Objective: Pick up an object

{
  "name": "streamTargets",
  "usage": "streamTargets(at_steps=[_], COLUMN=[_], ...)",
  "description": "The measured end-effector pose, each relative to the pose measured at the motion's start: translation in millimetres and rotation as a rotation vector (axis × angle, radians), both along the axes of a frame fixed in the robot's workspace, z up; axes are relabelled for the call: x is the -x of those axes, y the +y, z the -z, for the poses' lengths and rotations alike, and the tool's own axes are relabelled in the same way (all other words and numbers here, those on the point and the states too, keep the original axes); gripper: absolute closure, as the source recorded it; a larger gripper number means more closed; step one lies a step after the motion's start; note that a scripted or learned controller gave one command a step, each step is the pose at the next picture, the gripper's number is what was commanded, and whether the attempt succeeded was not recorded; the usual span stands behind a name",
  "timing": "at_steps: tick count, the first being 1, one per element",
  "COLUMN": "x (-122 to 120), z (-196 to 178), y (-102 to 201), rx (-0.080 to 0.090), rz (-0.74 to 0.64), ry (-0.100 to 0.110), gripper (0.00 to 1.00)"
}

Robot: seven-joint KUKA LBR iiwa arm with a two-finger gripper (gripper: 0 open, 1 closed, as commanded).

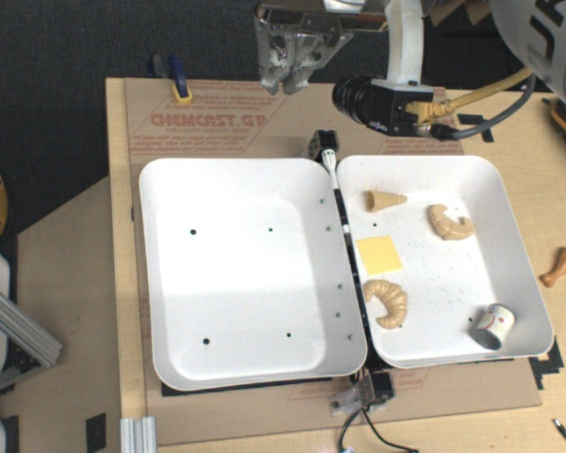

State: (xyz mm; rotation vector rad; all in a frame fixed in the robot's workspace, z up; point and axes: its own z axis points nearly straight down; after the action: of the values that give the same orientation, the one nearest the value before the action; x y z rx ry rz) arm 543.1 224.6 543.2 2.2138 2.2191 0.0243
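Gripper (286,75) hangs high over the brown board (217,121) behind the two bins, past the far rim of the left bin (156,253), tool pointing down. How wide it stands I cannot tell from this slant (metal parts blur together at the tip), and it is well apart from every loose item. All the candidates for picking lie in the right bin (519,281). The small tan cone (385,199) is at the far left of that bin, tip pointing right. A pale curled pastry (450,222) lies to its right, near the far side. The flat yellow square (378,254) lies near the bin's left wall at about mid-depth. A brown croissant (388,302) lies just nearer than the square, close beside it but with a sliver of white between. A small white-and-grey cylinder (493,325) lies on its side in the near right corner. The left bin's floor shows four small dark dots. A blue-and-yellow clamp (177,78) grips the board's far left edge.
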Motion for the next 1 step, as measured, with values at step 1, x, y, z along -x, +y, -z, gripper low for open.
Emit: streamTargets(at_steps=[1], x=[67.9], z=[145.8], y=[0.1], rx=[0.013], rz=[-0.001], ry=[0.034], gripper=[1.0])
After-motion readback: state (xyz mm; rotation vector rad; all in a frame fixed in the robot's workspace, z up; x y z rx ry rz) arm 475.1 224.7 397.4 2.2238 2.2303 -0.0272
